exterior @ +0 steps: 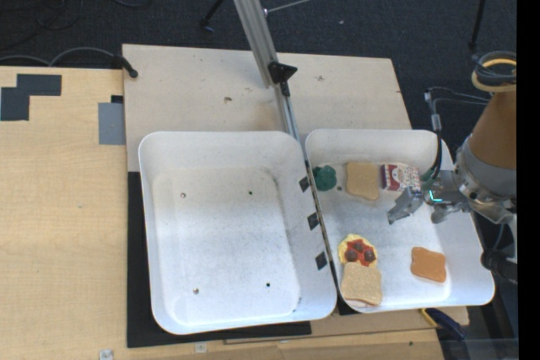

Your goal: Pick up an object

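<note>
The right bin (472, 291) holds several items: a green ball (324, 176) at its left wall, a tan bread slice (363, 180), a small red-and-white packet (398, 176), a yellow piece with red topping (358, 250), a brown toast slice (361, 286) and an orange piece (429, 265). My gripper (419, 207) hangs over the right bin's middle right, just below the packet. Its two dark fingers are spread apart with nothing between them. The orange piece lies below it, toward the front.
The left bin (169, 173) sits beside the right one, with a divider bearing black clips (310, 219) between them. A slanted metal rail (253, 21) runs down toward the bins from the back. The arm (494, 139) enters from the right.
</note>
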